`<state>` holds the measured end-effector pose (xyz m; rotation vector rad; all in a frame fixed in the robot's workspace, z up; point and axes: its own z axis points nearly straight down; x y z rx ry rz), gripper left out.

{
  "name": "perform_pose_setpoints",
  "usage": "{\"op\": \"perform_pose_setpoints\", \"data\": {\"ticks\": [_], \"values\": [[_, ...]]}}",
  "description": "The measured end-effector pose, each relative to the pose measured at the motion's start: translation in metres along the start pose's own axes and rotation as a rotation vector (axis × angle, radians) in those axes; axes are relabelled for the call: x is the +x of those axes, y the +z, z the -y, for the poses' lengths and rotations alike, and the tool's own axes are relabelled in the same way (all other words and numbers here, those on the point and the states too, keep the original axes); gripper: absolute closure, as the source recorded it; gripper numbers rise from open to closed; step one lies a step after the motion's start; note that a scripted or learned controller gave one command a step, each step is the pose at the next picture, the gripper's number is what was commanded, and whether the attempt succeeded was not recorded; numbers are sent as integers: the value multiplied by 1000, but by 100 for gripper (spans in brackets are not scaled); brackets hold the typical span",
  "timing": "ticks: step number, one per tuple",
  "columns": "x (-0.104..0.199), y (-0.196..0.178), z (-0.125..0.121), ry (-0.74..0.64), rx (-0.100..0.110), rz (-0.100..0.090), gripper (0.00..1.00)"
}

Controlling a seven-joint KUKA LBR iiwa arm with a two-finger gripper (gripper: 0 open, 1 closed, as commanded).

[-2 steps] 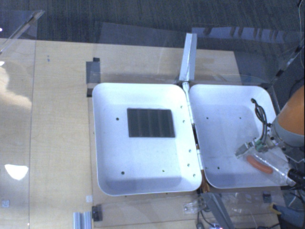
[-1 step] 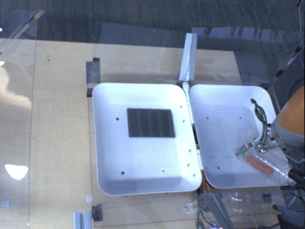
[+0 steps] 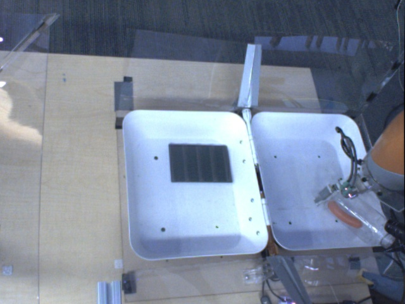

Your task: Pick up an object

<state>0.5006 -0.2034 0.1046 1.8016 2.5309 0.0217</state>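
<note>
A small orange-red sausage-shaped object (image 3: 346,214) lies in the right bin (image 3: 291,170) near its front right corner, with a clear plastic piece (image 3: 372,220) alongside it. My gripper (image 3: 331,195) hangs low in that bin, just above and left of the orange-red object, close to it. Whether it touches the object is unclear. The arm with its orange band (image 3: 389,151) comes in from the right edge. A dark grey ribbed rectangular pad (image 3: 200,163) lies flat in the middle of the left bin (image 3: 145,220).
A metal divider post (image 3: 249,81) stands behind the seam between the bins. A black cable (image 3: 347,145) loops down toward the wrist over the right bin's far right side. The wooden bench (image 3: 63,170) extends to the left of the bins.
</note>
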Motion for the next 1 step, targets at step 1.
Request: {"op": "perform_pose_setpoints", "data": {"ticks": [1], "values": [[40, -74, -73, -271, 21, -19, 100]]}}
